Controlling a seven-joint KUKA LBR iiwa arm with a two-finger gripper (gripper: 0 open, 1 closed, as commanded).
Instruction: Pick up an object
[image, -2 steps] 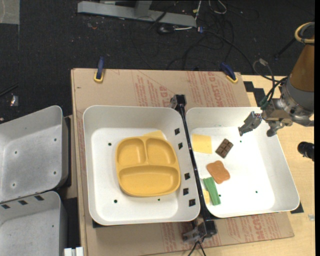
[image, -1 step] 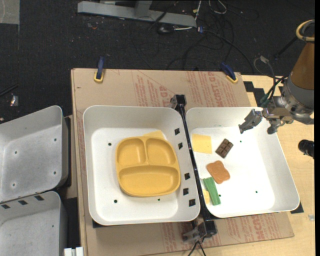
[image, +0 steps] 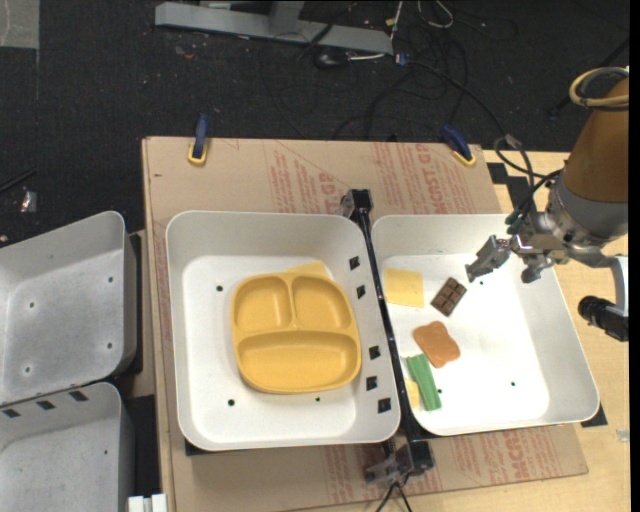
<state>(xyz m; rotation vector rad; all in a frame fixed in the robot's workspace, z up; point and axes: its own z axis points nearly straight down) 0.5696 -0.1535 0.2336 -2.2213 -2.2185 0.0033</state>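
Observation:
The right bin (image: 520, 400) holds a pale yellow square slab (image: 404, 287), a brown chocolate-like bar (image: 449, 295), an orange rounded piece (image: 437, 343) and a green stick (image: 423, 382). My gripper (image: 510, 262) hangs over the bin's upper right part, open, its two dark fingers spread with nothing between them. It sits to the right of the brown bar and apart from it. The grey arm with its orange band (image: 600, 145) comes in from the right.
The left bin (image: 200, 400) carries a yellow divided tray (image: 296, 333) with a pale yellow piece (image: 312, 270) poking out behind it. A black divider with clips (image: 372, 310) runs between the bins. White lids (image: 60, 300) lie at the far left.

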